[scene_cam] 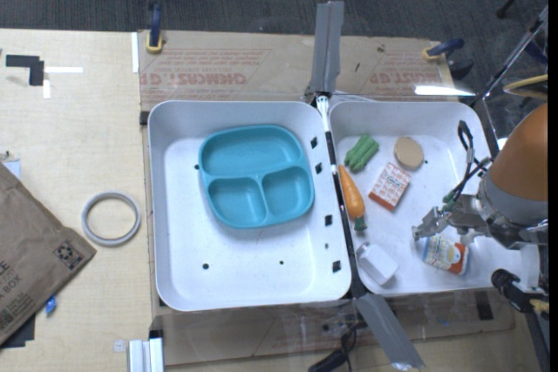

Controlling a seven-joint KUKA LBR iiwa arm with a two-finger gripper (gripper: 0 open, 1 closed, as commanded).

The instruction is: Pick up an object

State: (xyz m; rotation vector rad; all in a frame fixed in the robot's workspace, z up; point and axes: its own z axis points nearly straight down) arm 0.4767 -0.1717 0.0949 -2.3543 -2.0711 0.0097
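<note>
Cardboard sheet (288, 65) behind the bins: red print, upside down and mirrored from this angle, repeated on left and right halves; the large word appears to read "CHEMCAST GP", smaller lines illegible.

Brown cardboard box (30, 261) at lower left: black letters at its edge, apparently "BOX", plus a small square code mark; the rest is cut off.

Small red-and-white packet (390, 186) in right bin: print too small to read.
</note>
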